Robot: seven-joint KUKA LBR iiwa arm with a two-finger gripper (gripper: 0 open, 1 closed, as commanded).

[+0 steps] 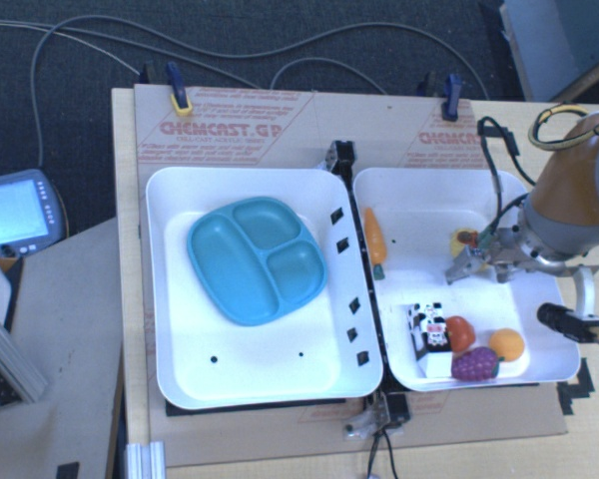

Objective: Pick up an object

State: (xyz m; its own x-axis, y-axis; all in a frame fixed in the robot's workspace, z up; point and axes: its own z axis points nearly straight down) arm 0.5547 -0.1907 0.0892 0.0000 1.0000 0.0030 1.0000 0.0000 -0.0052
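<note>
Worktop (pixel 230 118) carries two shallow white bins side by side, left bin (pixel 170 297) and right bin (pixel 419 193), meeting along a black divider strip. Arm (pixel 569 193) enters over the worktop's right edge; its upper part is cut off by the frame, and the wrist body hides part of the right bin's right wall.

End effector (pixel 469 263) sits low over the middle of the right bin, toward its right side. Metal parts there are small and blurred; I cannot tell whether it is spread or pressed together, and nothing is clearly seen gripped. A small yellow object (pixel 465 237) lies just beside the end effector on its far side; it is partly hidden, shape not readable, contact not resolvable.

Other pieces in the right bin:
- orange carrot-shaped piece (pixel 375 239), lying along the bin's left wall, well apart from the end effector.
- black-and-white item (pixel 428 327) near the bin's front edge, pattern too small to identify.
- red piece (pixel 460 333) touching the black-and-white item on its right.
- purple piece (pixel 475 364) at the front wall, just below the red one.
- orange ball (pixel 506 344) near the front right corner, just beside the purple piece.

This front cluster lies nearer the worktop's front edge than the end effector, and apart from it.

Left bin holds a blue divided plate (pixel 258 259), three compartments, lying flat toward the bin's far left part.

Two blue clamps (pixel 178 85) grip the worktop's far edge. Cables trail behind the worktop's far edge.
</note>
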